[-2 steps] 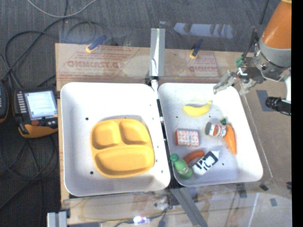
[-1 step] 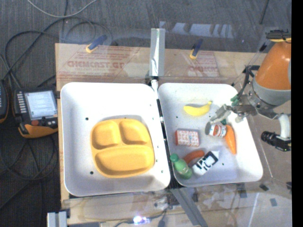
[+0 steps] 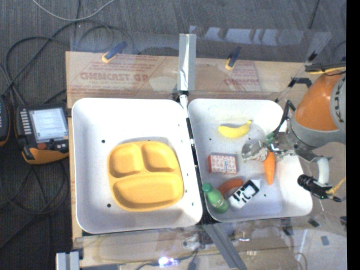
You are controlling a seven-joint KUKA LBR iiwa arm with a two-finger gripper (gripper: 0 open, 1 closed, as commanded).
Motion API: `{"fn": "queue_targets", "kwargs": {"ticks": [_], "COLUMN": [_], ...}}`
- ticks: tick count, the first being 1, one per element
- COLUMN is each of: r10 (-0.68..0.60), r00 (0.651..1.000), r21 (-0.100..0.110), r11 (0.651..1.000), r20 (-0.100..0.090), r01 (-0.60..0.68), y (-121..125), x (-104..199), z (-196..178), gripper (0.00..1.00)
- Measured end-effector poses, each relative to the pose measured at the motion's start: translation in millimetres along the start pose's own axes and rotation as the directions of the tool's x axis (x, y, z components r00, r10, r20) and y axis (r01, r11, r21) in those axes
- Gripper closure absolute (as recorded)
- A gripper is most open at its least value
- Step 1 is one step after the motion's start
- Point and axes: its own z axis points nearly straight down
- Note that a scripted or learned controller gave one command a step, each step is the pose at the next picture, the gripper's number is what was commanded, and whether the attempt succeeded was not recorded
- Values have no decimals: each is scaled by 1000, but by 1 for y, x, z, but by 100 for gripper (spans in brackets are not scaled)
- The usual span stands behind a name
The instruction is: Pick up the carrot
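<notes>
Camera view puts your carrot (image 3: pixel 269 168) in the right bin (image 3: pixel 292 204), at about three o'clock, standing nearly upright in frame. Your gripper (image 3: pixel 256 149) sits just beside its top end, towards nine o'clock. Metal glare blurs the tips there, so I cannot tell how the claw stands. Banana (image 3: pixel 234 129) lies nearby at eleven o'clock.

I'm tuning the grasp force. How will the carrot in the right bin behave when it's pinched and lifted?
The carrot looks like a smooth, tapered toy, so probably stiff and light. Its round, narrowing body may slip from the claw or roll on the bin's flat floor if nudged.
</notes>
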Motion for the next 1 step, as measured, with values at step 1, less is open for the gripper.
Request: {"fn": "queue_targets", "kwargs": {"ticks": [1], "r10": [-1], "r00": [1000], "r21": [-3], "r11": [1000], "r20": [-2], "r01": [1], "y": [2], "x": [1], "z": [-10], "gripper": [100]}}
